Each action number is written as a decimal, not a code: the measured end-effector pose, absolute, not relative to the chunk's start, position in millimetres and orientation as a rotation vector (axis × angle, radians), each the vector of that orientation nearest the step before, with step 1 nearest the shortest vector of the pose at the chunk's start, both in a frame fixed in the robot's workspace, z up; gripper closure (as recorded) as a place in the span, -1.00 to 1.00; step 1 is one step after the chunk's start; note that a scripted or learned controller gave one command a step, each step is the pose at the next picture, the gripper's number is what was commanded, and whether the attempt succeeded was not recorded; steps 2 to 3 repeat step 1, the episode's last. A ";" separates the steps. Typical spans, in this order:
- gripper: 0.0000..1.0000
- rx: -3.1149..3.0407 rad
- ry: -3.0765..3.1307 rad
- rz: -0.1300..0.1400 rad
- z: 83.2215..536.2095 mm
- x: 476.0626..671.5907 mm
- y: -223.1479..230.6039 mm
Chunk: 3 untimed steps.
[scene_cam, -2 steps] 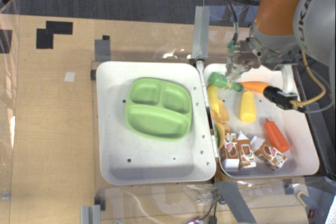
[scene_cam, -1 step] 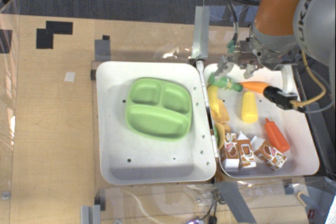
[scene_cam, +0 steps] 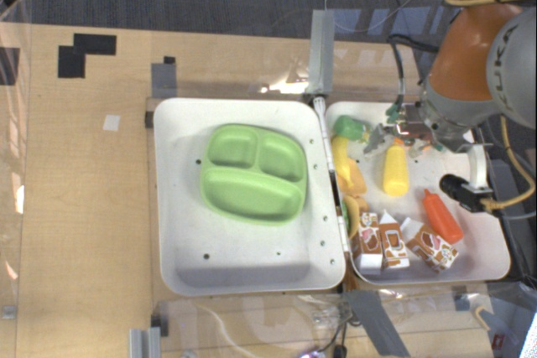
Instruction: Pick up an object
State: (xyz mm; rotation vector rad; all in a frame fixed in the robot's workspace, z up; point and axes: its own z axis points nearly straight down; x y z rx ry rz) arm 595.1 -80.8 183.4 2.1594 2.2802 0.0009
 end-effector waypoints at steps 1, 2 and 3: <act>-1.00 2.305 2.131 0.003 90.1 615.5 -125.0; -1.00 2.305 2.131 0.003 90.1 615.5 -125.0; -1.00 2.305 2.131 0.003 90.1 615.5 -125.0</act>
